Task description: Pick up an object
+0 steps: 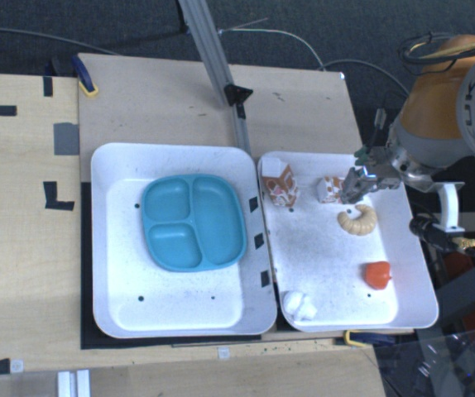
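Teal divided plate point(194, 222), white bins point(113, 304), red ball point(377, 275), tan croissant point(358, 220)

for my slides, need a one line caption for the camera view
Arm's tool over right bin by croissant, tomato nearby; blue plate in left bin.

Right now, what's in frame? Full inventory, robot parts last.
bins: 2, white, side by side on the bench
plate: 1, blue, three compartments, in the left bin
carton: 1, red-brown and white, right bin, upper left
croissant: 1, tan, right bin, upper right, just below the gripper
tomato: 1, red, right bin, lower right
white lump: 1, white, right bin, lower left corner
small packet: 1, white and red, right bin, beside the gripper
clamp: 1, blue and yellow, bench's top left corner
arm: 1, grey and orange, from the right
gripper: 1, dark, low over the right bin's upper right
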Robot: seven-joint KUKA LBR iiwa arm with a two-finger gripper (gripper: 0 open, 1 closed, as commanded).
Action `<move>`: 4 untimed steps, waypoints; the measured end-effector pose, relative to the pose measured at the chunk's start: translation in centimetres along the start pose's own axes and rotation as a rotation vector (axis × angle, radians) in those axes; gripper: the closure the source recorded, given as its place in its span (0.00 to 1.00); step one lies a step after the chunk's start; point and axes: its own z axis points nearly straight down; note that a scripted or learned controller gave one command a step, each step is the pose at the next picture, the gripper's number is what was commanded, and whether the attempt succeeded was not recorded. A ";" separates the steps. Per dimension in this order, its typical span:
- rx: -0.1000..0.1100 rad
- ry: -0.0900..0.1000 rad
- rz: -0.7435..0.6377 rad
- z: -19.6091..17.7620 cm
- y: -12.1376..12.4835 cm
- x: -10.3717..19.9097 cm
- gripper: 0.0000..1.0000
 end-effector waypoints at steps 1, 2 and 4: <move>0.002 0.000 0.000 -3.1 0.1 0.0 1.00; 0.007 0.002 -0.004 -1.6 -0.9 5.6 1.00; 0.008 0.002 -0.004 -0.3 -2.5 17.3 1.00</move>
